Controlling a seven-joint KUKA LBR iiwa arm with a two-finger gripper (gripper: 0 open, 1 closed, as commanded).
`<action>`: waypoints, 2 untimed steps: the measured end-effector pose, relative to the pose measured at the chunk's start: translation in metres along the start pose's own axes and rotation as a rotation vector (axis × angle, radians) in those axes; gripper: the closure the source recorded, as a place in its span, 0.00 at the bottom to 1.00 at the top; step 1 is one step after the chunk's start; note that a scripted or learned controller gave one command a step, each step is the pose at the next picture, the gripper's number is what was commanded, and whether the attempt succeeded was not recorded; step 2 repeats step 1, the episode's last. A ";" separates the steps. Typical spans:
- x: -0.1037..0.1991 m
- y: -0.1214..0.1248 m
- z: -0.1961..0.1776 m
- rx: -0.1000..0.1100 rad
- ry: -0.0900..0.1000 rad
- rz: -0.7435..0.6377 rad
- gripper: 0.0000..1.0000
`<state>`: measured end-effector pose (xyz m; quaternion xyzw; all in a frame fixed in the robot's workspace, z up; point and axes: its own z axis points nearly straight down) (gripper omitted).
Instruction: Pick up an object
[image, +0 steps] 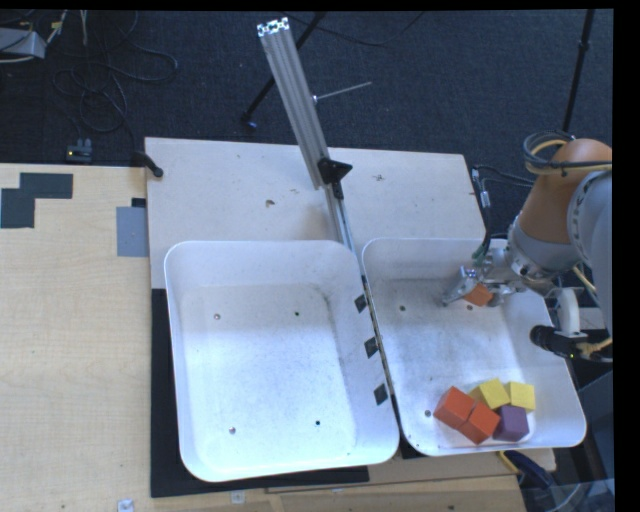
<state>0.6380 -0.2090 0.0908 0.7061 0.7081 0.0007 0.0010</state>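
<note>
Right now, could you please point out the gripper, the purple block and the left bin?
gripper (470, 290): camera view, between its fingertips.
purple block (513, 423): camera view, its top face.
left bin (172, 262): camera view, its far-left rim.

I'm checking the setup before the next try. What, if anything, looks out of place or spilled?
Nothing stands out. The blocks lie clustered in the right bin's near corner, none spilled. A small orange block sits at the hand.
</note>
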 end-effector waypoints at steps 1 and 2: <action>0.035 -0.017 -0.133 -0.003 0.000 0.000 0.00; 0.035 -0.017 -0.133 -0.003 0.000 0.000 0.00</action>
